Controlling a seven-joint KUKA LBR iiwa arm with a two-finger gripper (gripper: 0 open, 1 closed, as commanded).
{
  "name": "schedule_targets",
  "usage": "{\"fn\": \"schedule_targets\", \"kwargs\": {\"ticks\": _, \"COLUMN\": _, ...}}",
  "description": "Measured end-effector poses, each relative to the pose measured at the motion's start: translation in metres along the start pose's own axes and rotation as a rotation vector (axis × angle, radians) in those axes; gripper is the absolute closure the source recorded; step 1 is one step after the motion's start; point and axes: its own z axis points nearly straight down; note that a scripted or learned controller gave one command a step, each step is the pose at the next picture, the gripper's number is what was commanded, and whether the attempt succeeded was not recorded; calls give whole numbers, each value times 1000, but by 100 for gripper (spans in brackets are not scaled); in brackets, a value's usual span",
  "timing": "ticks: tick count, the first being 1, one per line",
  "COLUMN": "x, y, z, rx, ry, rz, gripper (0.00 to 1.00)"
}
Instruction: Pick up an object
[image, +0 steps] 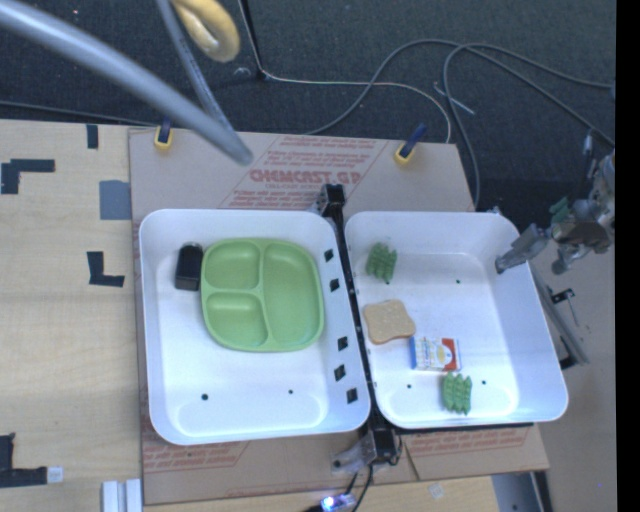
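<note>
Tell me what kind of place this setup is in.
Most likely a robotics lab bench for pick-up trials. Two white bins sit side by side on a cardboard sheet, holding toy food such as a bread slice, with loose cables running behind and a gripper at the right.

A robotics lab bench.
Two white bins (430, 225) sat on taped cardboard (300, 165), with loose cables (400, 70) trailing off toward twelve o'clock.

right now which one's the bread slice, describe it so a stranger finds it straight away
Look at the right bin of the two white bins. The bread slice lies near its left wall, about halfway down, below one green toy and left of the small red, white and blue packet. It is the only flat tan piece there; its neighbours are green or printed.
</note>
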Motion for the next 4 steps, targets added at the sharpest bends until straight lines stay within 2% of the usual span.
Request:
{"fn": "schedule_targets", "kwargs": {"ticks": 1, "x": 0, "y": 2, "z": -6, "rx": -10, "ry": -3, "rz": -3, "gripper": 0}}
{"fn": "schedule_targets", "kwargs": {"ticks": 2, "x": 0, "y": 2, "z": 37, "rx": -6, "ry": -2, "rz": -3, "gripper": 0}}
{"fn": "schedule_targets", "kwargs": {"ticks": 3, "x": 8, "y": -2, "z": 98, "rx": -5, "ry": -1, "rz": -4, "gripper": 0}}
{"fn": "schedule_targets", "kwargs": {"ticks": 4, "x": 1, "y": -4, "z": 159, "rx": -4, "ry": -1, "rz": -3, "gripper": 0}}
